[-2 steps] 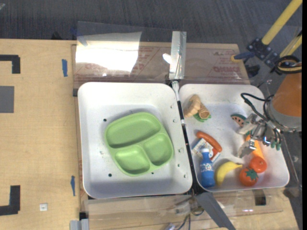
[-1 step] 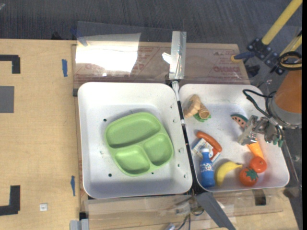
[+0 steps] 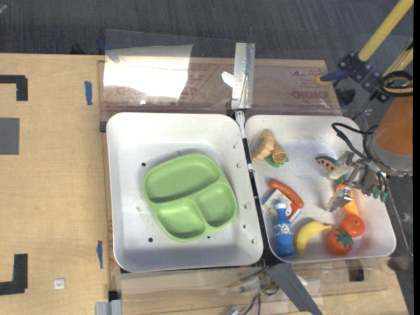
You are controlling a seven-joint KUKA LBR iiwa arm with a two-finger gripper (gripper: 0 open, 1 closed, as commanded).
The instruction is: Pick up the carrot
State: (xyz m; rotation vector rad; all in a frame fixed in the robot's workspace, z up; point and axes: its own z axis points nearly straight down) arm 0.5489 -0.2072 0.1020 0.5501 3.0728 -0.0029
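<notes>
Camera view: the grey arm with its orange band comes in over the right edge of the right-hand shallow white bin point(image 3: 308, 126), and the two-finger gripper point(image 3: 346, 192) hangs low inside it, close to that edge. The orange carrot with a green tip point(image 3: 352, 208) lies just beneath and slightly toward the bin's near edge from the fingertips, so close that metal and carrot appear to meet. Whether the gripper is spread or pinching cannot be told; the cabling and wrist crowd that spot.

The carrot's long axis seems to run from far to near along the bin's right edge, its lower end beside an orange round fruit point(image 3: 354, 225), with a red tomato point(image 3: 339, 241) at the near right corner. A yellow banana point(image 3: 308, 233) and a blue bottle point(image 3: 283, 228) sit along the near edge; a red sausage-like piece point(image 3: 286, 193) lies mid-bin, a watermelon slice point(image 3: 326, 163) farther up.

Judgement: the move turns on a short drop, barely shifting toward the near edge, with fingers set across that far-to-near axis. The round fruit may get nudged.

In the left-hand white bin point(image 3: 131, 143), a green divided plate point(image 3: 189, 195) rests centrally.
</notes>
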